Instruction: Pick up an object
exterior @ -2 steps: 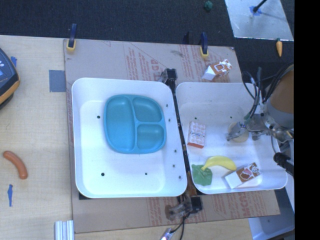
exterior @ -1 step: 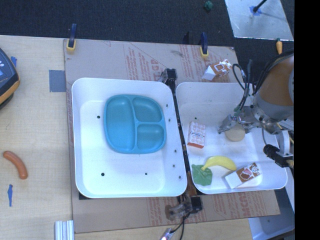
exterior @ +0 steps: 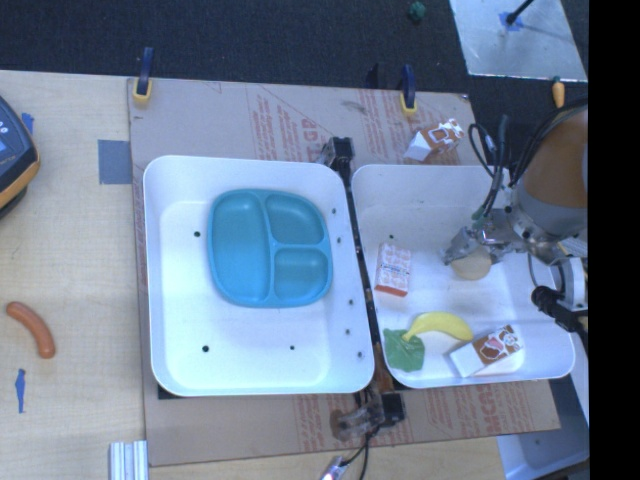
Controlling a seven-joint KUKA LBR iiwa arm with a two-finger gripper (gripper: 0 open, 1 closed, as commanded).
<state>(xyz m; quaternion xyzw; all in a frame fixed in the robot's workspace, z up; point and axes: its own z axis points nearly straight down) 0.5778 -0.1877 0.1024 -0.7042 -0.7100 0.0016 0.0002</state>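
My gripper (exterior: 478, 245) hangs low in the right bin (exterior: 420, 193), near its right wall, reaching in from the right. Directly under it and touching it lies a pale beige rounded object (exterior: 470, 266), partly covered by the gripper. Also in this bin are a red-and-white packet (exterior: 393, 268) at the left, a yellow banana (exterior: 440, 325), a green leafy piece (exterior: 403, 351) and a brown-and-white carton (exterior: 487, 350) along the front.
The left bin (exterior: 175, 268) holds a blue divided plate (exterior: 270, 246). A second small carton (exterior: 435, 140) lies behind the right bin on the cardboard. A sausage (exterior: 32, 328) rests on the bench far left, near a dark device (exterior: 12, 158).
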